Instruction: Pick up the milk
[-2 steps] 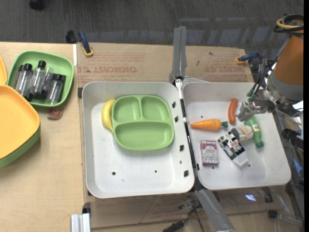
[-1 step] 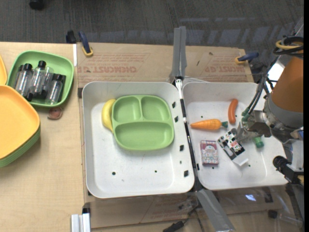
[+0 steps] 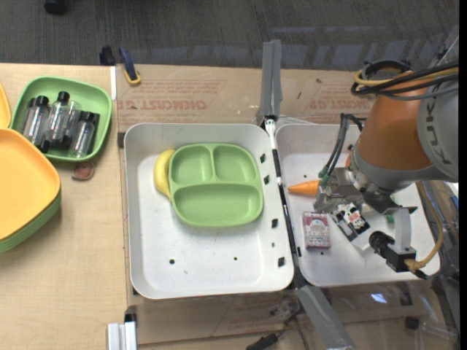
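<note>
- One milk carton (image 3: pixel 317 232) lies flat in the right bin (image 3: pixel 332 272), its pink-and-white face up, near that bin's front left and just right of the divider between the bins.
- My gripper (image 3: pixel 337 208) hangs over the right bin, just behind and to the right of the milk carton; the wrist hides the tips, so I cannot tell whether I am open or closed, and the carton lies apart from me.
- One carrot (image 3: pixel 303 188) lies behind the milk carton, pointing toward the divider, its thick end by my wrist.
- One orange band (image 3: pixel 390 133) wraps my arm above the wrist, farther back and to the right of the carton.
- There are two white bins in all; the left bin (image 3: pixel 146 268) sits left of the carton, across the divider.
- One green divided plate (image 3: pixel 216 184) with three compartments rests in the left bin, left of the carton and farther back.
- One yellow object (image 3: pixel 162 172) peeks out from under the plate's left edge.
- One stack of orange plates (image 3: pixel 25 188) sits on the bench, far left of the carton.
- One green tray (image 3: pixel 98 104) sits far left and behind, holding dark-capped bottles (image 3: pixel 58 122), about four as far as I can count.
</note>
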You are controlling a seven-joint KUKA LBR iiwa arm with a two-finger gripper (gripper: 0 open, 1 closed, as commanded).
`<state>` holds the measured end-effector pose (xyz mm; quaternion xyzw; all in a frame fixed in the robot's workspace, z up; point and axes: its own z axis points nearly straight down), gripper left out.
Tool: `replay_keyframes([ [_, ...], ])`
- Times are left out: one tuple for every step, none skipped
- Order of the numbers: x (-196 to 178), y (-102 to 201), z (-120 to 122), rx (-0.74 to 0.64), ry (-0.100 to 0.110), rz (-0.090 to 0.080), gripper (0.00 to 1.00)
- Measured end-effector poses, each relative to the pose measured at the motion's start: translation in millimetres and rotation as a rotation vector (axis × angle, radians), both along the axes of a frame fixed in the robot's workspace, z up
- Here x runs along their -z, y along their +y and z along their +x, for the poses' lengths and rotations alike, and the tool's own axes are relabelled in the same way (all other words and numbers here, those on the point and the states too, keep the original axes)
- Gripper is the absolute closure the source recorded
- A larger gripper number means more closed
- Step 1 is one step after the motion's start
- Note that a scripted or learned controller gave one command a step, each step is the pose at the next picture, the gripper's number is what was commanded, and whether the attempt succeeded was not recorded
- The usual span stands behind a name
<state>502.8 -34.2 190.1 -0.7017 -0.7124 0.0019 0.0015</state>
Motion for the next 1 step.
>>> replay_keyframes([
  [16.3,-66.2,3.8,-0.05,-0.001,0.001,1.0],
])
